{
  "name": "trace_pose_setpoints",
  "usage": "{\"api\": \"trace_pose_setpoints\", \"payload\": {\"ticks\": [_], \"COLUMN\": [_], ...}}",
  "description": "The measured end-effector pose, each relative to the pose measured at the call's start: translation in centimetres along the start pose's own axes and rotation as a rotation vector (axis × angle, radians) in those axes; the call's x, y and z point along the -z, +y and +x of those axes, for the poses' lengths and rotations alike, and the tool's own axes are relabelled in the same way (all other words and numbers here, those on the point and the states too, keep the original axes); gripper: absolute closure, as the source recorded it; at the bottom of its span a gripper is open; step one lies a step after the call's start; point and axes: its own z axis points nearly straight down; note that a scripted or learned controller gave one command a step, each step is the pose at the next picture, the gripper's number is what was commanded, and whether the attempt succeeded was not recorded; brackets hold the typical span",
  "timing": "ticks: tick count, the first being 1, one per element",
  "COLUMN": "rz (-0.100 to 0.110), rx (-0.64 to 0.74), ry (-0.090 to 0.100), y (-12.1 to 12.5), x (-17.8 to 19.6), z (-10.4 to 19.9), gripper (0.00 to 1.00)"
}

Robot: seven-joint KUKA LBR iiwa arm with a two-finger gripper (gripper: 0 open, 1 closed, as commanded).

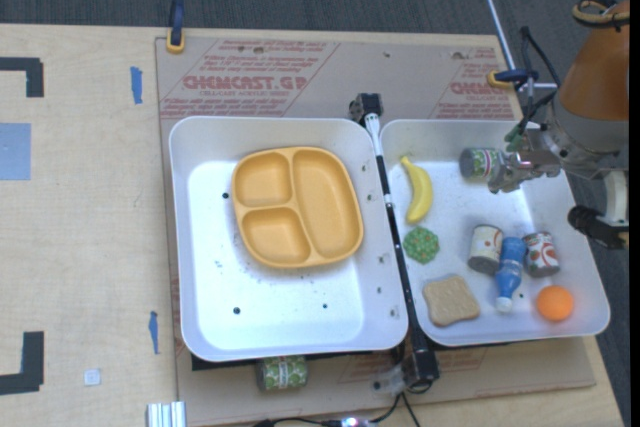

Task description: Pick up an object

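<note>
From the overhead camera I see two shallow white plastic bins side by side on a pale wooden desk, resting on a sheet of printed cardboard (330, 75) held by clamps. The left bin (200, 215) carries a smooth yellow-orange plate (297, 206) with rounded corners and three compartments. The right bin (585, 315) holds the loose items: a curved yellow banana (417, 189), a bumpy green ball (421, 244), a flat tan slice of toy bread (451, 300), a small blue and white bottle (508, 277) lying tilted, a cylindrical can (484, 248) just left of it and a red and white can (541, 254) just right of it, and a round orange (554, 303) near the bin's right corner. Another green-labelled can (284, 373) lies on the desk below the left bin. Beyond the desk the floor is dark grey carpet, and blue tape marks dot the wood at the left.

The arm comes in from the right, its orange band at the frame edge. My end effector (510, 170) sits over the upper part of the right bin, and a small green-labelled can (479, 162) lies on its side right against its left tip, well above the other cans. I cannot tell whether the end effector is open or closed, or whether that can is actually gripped.
</note>
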Motion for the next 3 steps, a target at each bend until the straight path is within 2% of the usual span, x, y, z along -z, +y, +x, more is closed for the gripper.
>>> {"api": "trace_pose_setpoints", "payload": {"ticks": [1, 2, 3], "rz": [0.000, 0.000, 0.006], "rx": [0.000, 0.001, 0.000], "ry": [0.001, 0.001, 0.002], "y": [6.3, 7.4, 7.3], "x": [2.5, 7.2, 4.8], "z": [7.6, 15.1, 24.0], "gripper": [1.00, 1.00, 1.00]}}
